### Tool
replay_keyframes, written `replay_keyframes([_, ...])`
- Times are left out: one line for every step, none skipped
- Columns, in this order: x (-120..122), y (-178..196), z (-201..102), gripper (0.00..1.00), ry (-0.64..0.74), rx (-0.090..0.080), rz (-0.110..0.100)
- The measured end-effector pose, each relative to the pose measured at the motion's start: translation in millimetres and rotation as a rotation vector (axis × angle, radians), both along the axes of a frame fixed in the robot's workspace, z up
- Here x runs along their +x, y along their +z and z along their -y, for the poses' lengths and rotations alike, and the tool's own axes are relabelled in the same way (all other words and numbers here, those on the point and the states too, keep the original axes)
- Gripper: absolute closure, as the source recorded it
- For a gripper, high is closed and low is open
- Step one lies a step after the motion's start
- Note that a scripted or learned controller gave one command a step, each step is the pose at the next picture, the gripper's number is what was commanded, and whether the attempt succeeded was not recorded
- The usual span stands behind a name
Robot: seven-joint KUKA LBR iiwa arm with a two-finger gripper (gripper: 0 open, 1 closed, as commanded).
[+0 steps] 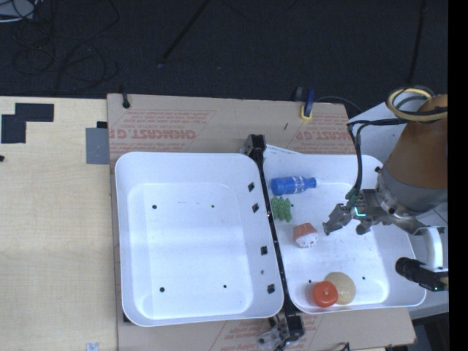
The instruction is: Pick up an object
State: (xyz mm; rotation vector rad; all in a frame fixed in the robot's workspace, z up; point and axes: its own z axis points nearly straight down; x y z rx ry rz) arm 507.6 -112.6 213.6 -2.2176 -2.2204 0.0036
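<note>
The right bin (365,269) holds a blue bottle (292,185) lying on its side near the back, a small green object (281,209) by the divider, a red and white piece (306,234) in the middle, and a red round object (325,293) touching a tan round one (342,287) at the front. My gripper (349,220) hangs over the right bin, just right of the red and white piece. Its two fingers stand apart with nothing between them.
The left bin (190,240) lies beside the right one, with a black divider (265,218) between them. Cardboard (197,126) lies under both bins. Black cables (358,152) run down to the wrist. The arm's body (420,167) covers the right bin's far right side.
</note>
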Motion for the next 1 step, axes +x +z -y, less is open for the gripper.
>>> replay_keyframes([52.3, -132.5, -7.0, 0.00, 0.003, -0.002, 0.004])
